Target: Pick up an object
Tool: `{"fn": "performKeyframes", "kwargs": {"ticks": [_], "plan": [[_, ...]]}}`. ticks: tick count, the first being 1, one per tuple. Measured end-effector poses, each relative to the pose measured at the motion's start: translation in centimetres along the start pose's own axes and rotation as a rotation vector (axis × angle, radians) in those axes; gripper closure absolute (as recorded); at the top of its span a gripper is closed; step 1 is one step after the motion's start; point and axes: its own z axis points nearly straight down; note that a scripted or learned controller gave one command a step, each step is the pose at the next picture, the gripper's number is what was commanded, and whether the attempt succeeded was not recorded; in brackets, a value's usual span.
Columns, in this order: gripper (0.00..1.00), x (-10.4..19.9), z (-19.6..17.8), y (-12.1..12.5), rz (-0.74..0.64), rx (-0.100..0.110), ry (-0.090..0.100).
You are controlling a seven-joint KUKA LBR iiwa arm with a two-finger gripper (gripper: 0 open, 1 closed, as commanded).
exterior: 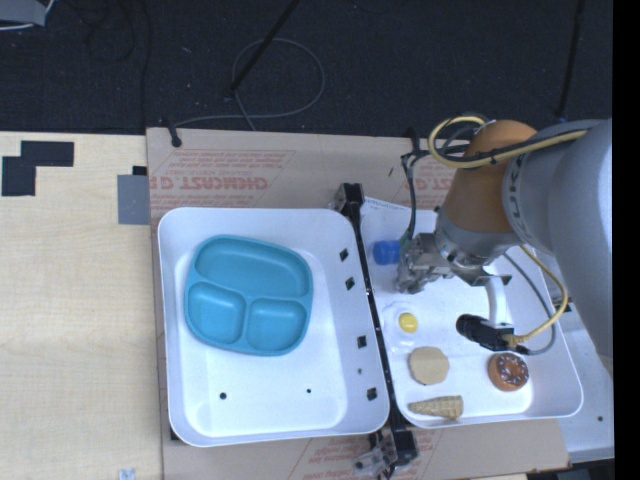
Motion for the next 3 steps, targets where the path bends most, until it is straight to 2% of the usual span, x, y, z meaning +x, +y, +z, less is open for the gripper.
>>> {"fn": "performKeyframes", "kwargs": {"ticks": [2, 3], "plan": [[1.00, 0.2, -9.0, 0.9, -0.007, -0.007, -0.001], [1.00, 0.6, -14.0, 0.0, -0.008, -0.007, -0.001]]}}
